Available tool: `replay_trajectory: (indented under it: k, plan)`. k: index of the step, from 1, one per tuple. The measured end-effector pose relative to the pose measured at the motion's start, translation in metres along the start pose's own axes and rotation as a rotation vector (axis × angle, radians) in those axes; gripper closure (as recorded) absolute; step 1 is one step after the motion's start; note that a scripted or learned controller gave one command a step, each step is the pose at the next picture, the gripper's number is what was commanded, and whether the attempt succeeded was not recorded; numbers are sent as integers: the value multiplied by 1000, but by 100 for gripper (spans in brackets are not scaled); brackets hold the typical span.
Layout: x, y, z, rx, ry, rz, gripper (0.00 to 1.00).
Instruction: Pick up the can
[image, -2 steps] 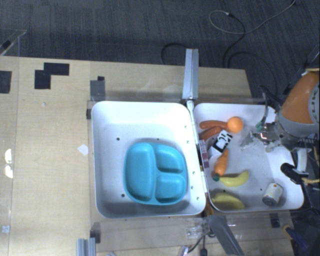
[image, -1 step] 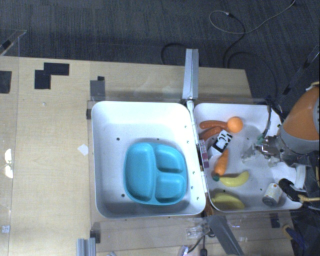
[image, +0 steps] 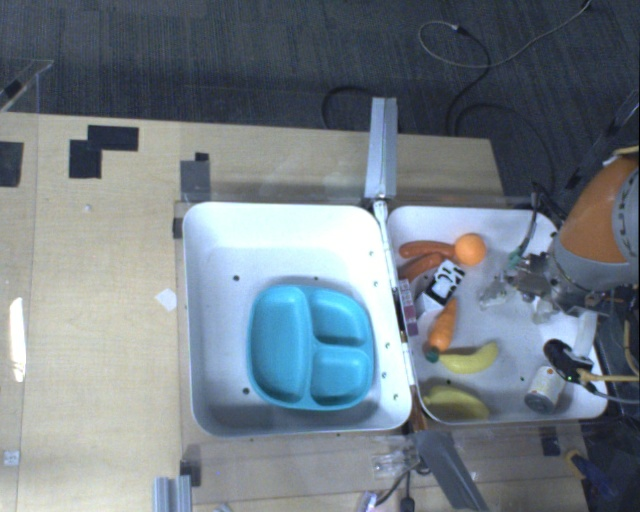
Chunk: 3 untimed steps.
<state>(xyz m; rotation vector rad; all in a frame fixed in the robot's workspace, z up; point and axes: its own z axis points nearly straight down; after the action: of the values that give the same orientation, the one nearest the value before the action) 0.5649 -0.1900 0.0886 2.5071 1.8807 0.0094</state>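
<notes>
Fingers (image: 496, 293) of the gripper (image: 518, 298) stood spread with nothing between them, hanging over a bare patch of floor in the upper right part of the right bin (image: 500, 213). Outward from them, the grey arm with its orange band (image: 603, 215) entered from the right edge of the frame. The can (image: 543, 392), a small silvery cylinder, sat in the lower right corner of that same bin, below the gripper in the frame and well apart from it, close to the bin's lower wall. Judged from this, the task was at the approach step, with no contact made. The next move would call for carrying the gripper toward the lower right corner, centring the open jaws over the can and descending; the nearby wall left little room on that side. Left of the gripper lay an orange (image: 470, 248), two reddish sausages (image: 424, 256), a black-and-white packet (image: 443, 283), a carrot (image: 444, 325) and two bananas (image: 468, 358), none of them in the path to the can. The left bin (image: 200, 300) held a blue divided plate (image: 310, 345). On labels: the packet bore large white marks on black, too small to read; a narrow strip (image: 405, 305) along the divider between the bins carried dark and pink print, likewise illegible. No brand or writing could be made out on the can.
</notes>
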Motion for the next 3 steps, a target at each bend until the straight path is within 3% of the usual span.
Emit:
replay_trajectory:
  k: [1, 2, 3]
  plan:
    - [3, 2, -12, -6, 2, -8, 100]
    - [3, 2, -12, -6, 2, -8, 0]
    - [-9, -73, -1, -1, 1, -2, 0]
